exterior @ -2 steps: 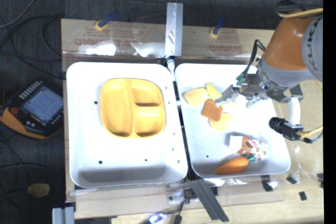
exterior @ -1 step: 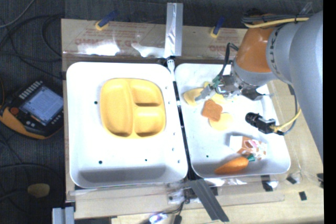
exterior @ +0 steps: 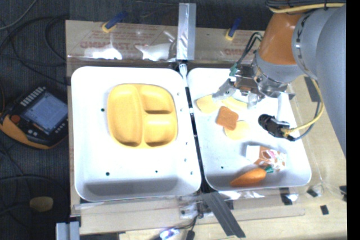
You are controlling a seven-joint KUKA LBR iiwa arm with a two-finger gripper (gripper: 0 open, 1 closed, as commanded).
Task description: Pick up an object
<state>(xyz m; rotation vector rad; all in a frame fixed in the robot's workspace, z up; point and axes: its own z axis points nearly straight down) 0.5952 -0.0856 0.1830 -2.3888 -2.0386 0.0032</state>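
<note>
Since the gripper [exterior: 238,89] hangs over the upper part of the right bin [exterior: 301,174] with its fingers spread apart and nothing between them, the step in hand looks like choosing a target and coming down on it. The orange biscuit [exterior: 227,117] lies just below the fingers, overlapping pale yellow discs, so I would centre on it and drop straight; the carrot [exterior: 248,177] and small carton [exterior: 271,158] sit near the bin's lower edge

Dark carpet floor [exterior: 34,177]; wooden bench [exterior: 323,199]; black cables [exterior: 34,25] trailing.
</note>
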